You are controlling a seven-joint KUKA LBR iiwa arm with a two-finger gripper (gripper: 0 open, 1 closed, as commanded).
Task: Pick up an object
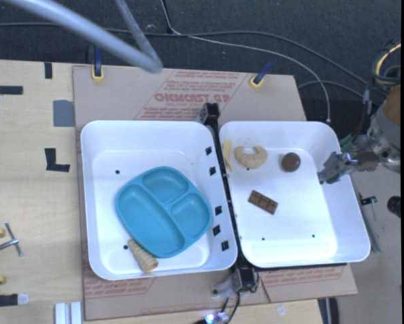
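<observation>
In the right bin (336, 238) lie a beige curved pastry (250, 156), a round brown ball (291, 161), a brown chocolate bar (262, 202) and a thin yellow piece (227, 156) against the left wall. The left bin (97, 181) holds a blue divided plate (164, 210) and a tan cone (141, 254) at its front. My gripper (331, 167) hangs over the right bin's right rim, to the right of the brown ball and apart from it. Nothing shows between its tips.
Both bins sit on a brown cardboard sheet (188, 93) clamped at the back. A black divider (218, 181) runs between the bins. Grey metal bars (80, 19) cross the upper left. Cables (309, 79) trail behind the right bin.
</observation>
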